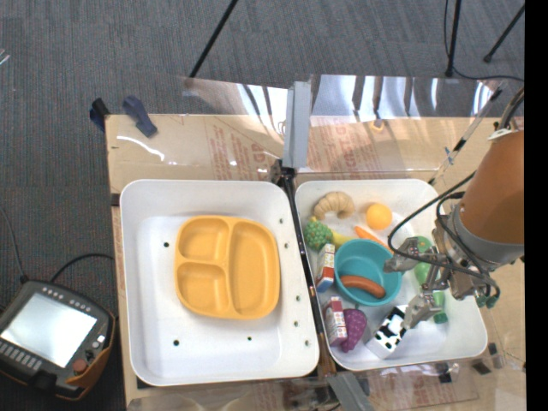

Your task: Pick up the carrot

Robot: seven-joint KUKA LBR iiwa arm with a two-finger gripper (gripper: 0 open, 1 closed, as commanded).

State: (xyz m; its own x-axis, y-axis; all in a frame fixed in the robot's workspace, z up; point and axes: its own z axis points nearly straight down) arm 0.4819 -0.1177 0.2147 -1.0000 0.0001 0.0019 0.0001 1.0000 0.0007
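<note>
Carrot [371,235] lies in the right bin [462,336], tucked between the orange ball [378,216] and the blue bowl [368,271]. We see the gripper [425,294] hovering nearby, fingers spread and holding nothing. So the pick is not yet made.

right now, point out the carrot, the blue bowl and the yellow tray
carrot [370,235]: camera view, middle of its visible orange length beside the bowl.
blue bowl [354,253]: camera view, upper-left rim.
yellow tray [254,268]: camera view, floor of the large right compartment.
</note>
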